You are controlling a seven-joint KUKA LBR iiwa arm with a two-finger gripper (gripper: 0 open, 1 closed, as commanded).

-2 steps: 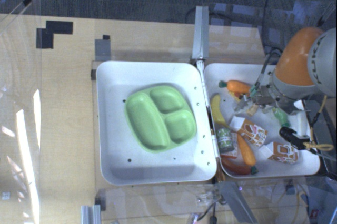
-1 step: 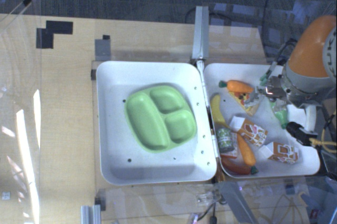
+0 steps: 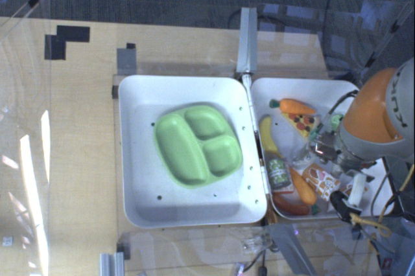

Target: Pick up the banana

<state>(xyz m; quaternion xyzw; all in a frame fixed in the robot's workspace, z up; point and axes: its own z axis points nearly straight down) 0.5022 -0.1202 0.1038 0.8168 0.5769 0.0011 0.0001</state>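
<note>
The bench (image 3: 78,158) lay pale and wooden under everything, stretching far to the left of the gripper (image 3: 322,146). The left bin (image 3: 130,158), well off to the gripper's left, was the bigger-looking of the two and held a single green tray (image 3: 196,145) with three compartments, set slightly askew near its middle. The right bin (image 3: 259,88) sat directly beneath the gripper and was crowded. The arm (image 3: 376,116), grey with its orange band, came in from the right and covered much of that bin's right half.

The gripper hung low over the middle of the right bin; whether it was wide or narrow could not be told, since its metal parts blurred into the clutter below.

The banana (image 3: 266,134) lay to the gripper's left, close against the bin's left wall, apart from the gripper. It was yellow, slim and gently curved, running lengthwise along the wall. Just below it stood a small can (image 3: 279,174) with a green and white label. Above and left of the gripper lay a carrot (image 3: 297,106), with a pizza slice (image 3: 303,123) just beneath it. Below the gripper, a second carrot (image 3: 302,185) slanted toward the bin's near edge, beside a colourful packet (image 3: 322,181)
</note>
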